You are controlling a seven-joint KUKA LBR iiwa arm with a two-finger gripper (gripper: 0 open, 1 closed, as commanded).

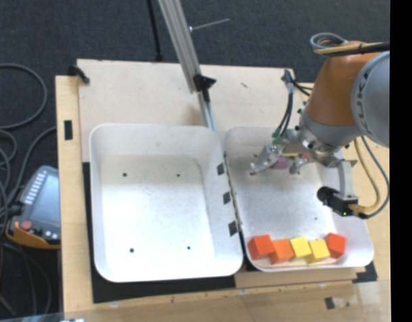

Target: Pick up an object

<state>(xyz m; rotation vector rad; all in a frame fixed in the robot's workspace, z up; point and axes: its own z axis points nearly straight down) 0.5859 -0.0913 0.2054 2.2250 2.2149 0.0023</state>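
My gripper (276, 166) hangs over the back part of the right bin (286, 206), below the arm's orange band. Its two fingers (258, 165) are spread apart, so it is open. A small pink-purple object (284, 162) shows between them, close under the gripper body. I cannot tell whether it touches either finger or lies on the bin floor. A row of blocks sits against the right bin's front wall: an orange block (261, 245), a second orange one (282, 250), two yellow blocks (300, 247) and a red-orange block (335, 243).
The left bin (159, 200) stands beside the right one, their walls meeting along the middle. A slanted metal bar (182, 39) rises from the bench behind the bins. Cables and a black part (333, 200) hang off the arm over the right bin's right side.
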